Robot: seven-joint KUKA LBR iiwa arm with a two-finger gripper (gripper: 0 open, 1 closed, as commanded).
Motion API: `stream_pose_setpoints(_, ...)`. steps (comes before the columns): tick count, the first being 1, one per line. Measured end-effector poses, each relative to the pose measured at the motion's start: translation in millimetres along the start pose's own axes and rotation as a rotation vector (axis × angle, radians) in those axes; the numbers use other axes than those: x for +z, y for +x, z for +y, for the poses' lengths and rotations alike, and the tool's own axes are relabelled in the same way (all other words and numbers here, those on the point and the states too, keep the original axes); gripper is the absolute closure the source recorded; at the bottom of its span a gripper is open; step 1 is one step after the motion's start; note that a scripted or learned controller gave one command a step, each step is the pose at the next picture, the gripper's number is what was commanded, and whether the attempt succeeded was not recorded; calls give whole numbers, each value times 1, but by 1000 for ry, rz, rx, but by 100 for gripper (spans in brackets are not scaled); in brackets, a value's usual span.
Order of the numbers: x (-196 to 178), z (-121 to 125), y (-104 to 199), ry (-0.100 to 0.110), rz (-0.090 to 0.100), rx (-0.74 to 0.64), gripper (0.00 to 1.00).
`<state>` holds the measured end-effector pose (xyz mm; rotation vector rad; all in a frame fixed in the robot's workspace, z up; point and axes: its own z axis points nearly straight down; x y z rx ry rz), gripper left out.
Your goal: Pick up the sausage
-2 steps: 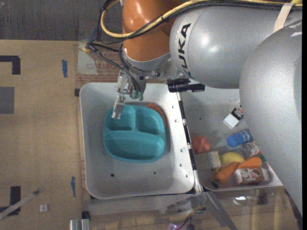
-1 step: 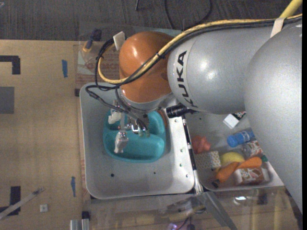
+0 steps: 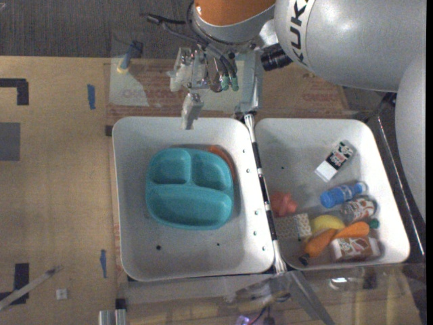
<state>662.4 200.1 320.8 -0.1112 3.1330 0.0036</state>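
The sausage, a short pinkish-red piece, lies in the right bin against its left wall. My gripper hangs over the far rim of the left bin, well up and to the left of the sausage. Its two fingers stand apart, one pale finger over the left bin's far edge and the other near the divide between the bins. It is open with nothing between the fingers.
A teal divided plate lies in the left bin, with an orange item peeking from behind its far right corner. Near the sausage are a cracker, lemon, carrot, blue bottle and a small white box.
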Motion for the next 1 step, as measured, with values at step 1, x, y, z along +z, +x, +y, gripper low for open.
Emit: stream_pose_setpoints(1, 164, 27, 43, -2, 2, -404, 0)
